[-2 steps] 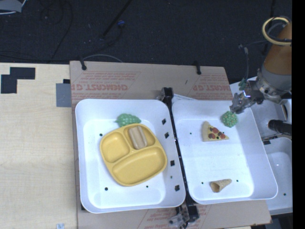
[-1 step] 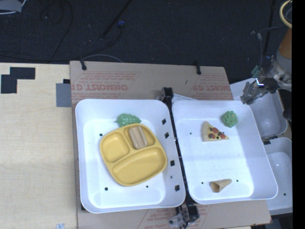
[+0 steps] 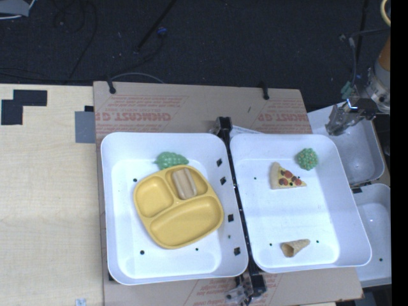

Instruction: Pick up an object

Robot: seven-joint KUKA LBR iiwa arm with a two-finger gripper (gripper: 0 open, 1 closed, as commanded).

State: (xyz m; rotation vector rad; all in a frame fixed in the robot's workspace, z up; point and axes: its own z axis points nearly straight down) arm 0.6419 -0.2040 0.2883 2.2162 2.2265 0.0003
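While the two white bins fill the middle of the bench, the gripper hangs off beyond the upper right corner of the right bin, above a clear tub at the bench's edge; how its jaws stand cannot be told from this slanted view, and nothing shows between them.

Farthest from the jaws, down and to the left across the divider, lies the left bin. It holds a yellow divided plate, the biggest loose thing on the bench, well apart from the jaws. A tan sausage-like piece rests in the plate's upper right compartment. A green leafy piece sits touching the plate's upper edge, on the bin floor.

In the right bin, nearer the jaws, lie three smaller things. A pizza slice with red dots on it lies below and left of the jaws, well inside the bin. A green bunch like grapes or broccoli sits just beside the slice, up and to its right; it is the nearest thing to the jaws, down and a little left of them, yet apart from them. A tan cone-shaped piece lies at the bin's lower edge, far below the jaws and somewhat left.

Brown cardboard lies under both bins.
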